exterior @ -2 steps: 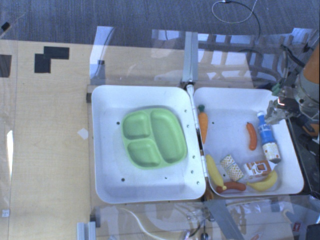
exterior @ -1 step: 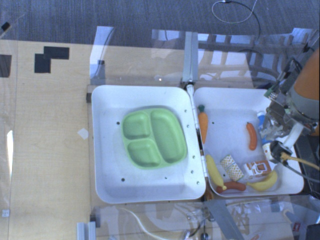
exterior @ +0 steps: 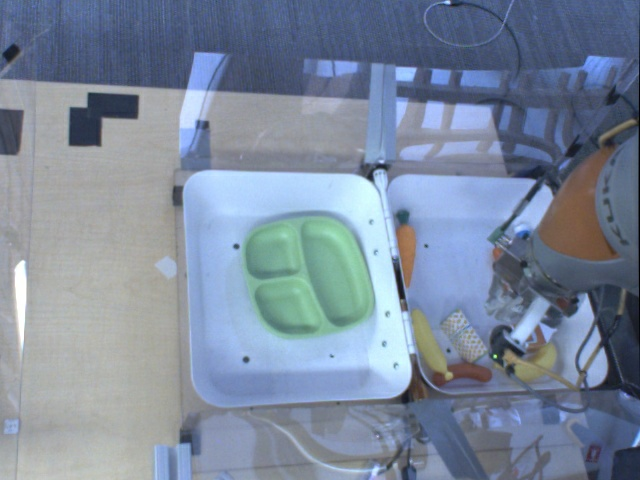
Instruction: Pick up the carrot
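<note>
- Two yellow banana-shaped things lie at the near end of the right bin [exterior: 455, 200]: one banana [exterior: 425, 340] just beside the bin's left wall, lengthwise near to far, and a second yellow piece [exterior: 537, 367] at the near right.
- Reddish sausage-shaped thing [exterior: 466, 373] lies flat along the near wall, between the two yellow ones, with its left end touching or nearly touching the banana.
- Small patterned roll [exterior: 461, 332], pale with a dark check, sits tilted just to the far side of the sausage and right of the banana.
- Gripper [exterior: 508, 303] hangs over the right near part of the right bin, just to the far side of the second yellow piece and right of the patterned roll. Spread or pressed together: cannot tell from this angle. Nothing is seen pinched in it.
- Green divided plate [exterior: 305, 273] with three compartments lies flat in the middle of the left bin [exterior: 205, 268].
- Carrot [exterior: 405, 253] lies in the right bin on the far left, along the left wall, green top toward the far end and orange tip pointing near. It is farther than the banana and well apart from the gripper, untouched.
- Grey arm with orange band [exterior: 585, 216] comes in from the right, over the right bin's right side.
- Black angular marks [exterior: 100, 118] sit on the wooden bench [exterior: 90, 288] at the far left.
- Thin cable loop [exterior: 468, 20] lies on the dark floor beyond the bench.
</note>
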Robot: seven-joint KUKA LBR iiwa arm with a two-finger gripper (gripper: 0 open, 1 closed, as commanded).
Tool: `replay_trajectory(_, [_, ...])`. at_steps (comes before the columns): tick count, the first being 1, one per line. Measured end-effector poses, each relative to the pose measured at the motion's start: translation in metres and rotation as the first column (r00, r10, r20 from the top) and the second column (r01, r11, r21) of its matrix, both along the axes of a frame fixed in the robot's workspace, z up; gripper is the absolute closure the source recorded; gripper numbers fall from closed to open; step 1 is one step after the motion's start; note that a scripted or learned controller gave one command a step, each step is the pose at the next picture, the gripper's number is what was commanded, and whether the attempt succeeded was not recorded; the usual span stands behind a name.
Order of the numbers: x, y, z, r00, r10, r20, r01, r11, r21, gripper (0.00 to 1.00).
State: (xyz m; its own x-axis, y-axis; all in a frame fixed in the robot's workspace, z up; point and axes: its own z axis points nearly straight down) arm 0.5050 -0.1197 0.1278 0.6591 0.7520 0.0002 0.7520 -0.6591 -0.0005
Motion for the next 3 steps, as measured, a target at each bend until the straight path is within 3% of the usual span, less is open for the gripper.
replay_trajectory(1, [-0.018,-0.022,0.065,0.951,-0.31,0.0,0.31,0.951,-0.001,1.0])
replay_trajectory(2, [-0.018,0.021,0.086,0.968,-0.253,0.0,0.253,0.968,0.0,1.0])
replay_trajectory(3, [-0.018,0.044,0.09,1.0,0.0,-0.001,0.0,1.0,-0.001,1.0])
